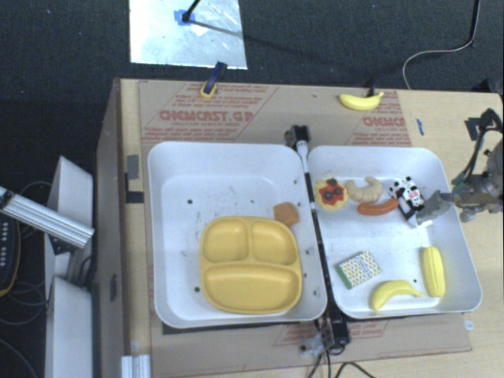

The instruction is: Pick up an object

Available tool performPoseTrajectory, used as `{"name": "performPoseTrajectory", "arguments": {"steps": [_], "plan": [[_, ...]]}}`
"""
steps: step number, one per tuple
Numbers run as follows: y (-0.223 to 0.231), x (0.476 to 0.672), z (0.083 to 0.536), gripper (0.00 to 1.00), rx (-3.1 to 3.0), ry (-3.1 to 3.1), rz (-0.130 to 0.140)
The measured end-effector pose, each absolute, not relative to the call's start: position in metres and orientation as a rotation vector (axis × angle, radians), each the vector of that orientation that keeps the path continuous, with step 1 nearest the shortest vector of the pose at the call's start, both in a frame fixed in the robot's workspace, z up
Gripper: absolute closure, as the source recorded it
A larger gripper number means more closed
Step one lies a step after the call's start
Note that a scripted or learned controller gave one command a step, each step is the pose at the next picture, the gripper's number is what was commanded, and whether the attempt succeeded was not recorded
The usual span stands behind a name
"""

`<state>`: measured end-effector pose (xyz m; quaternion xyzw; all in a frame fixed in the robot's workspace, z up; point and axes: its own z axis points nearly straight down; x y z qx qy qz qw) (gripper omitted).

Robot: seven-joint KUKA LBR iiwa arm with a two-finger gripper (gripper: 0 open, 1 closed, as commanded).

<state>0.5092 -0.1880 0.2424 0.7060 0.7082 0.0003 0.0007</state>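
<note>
The yellow three-compartment plastic plate (252,263) lies in the left white bin (181,179). The grey two-finger gripper (429,209) sits low at the right white bin (441,164)'s right side, just beside the small black-and-white cow toy (406,194); whether its fingers are apart I cannot tell

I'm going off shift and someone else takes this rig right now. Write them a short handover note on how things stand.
Pincer: at the right bin's right edge, beside the black-and-white toy; open or shut can't be told, and no object is seen held.
Right bin: pizza toy, croissant, sausage, patterned card, banana, yellow corn-like piece.
Left bin: yellow divided plate, small brown piece.
Another banana lies on the board behind the bins.
Done: nothing picked up yet.
Left: grasp and lift one object.
</note>
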Motion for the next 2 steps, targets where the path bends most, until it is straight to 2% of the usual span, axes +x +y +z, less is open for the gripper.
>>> {"name": "performPoseTrajectory", "arguments": {"steps": [1, 2], "plan": [[-0.152, 0.563, 0.203, 0.00, 2.216, 2.225, 0.002], [-0.207, 0.620, 0.205, 0.00, 2.218, 2.219, 0.001]]}}
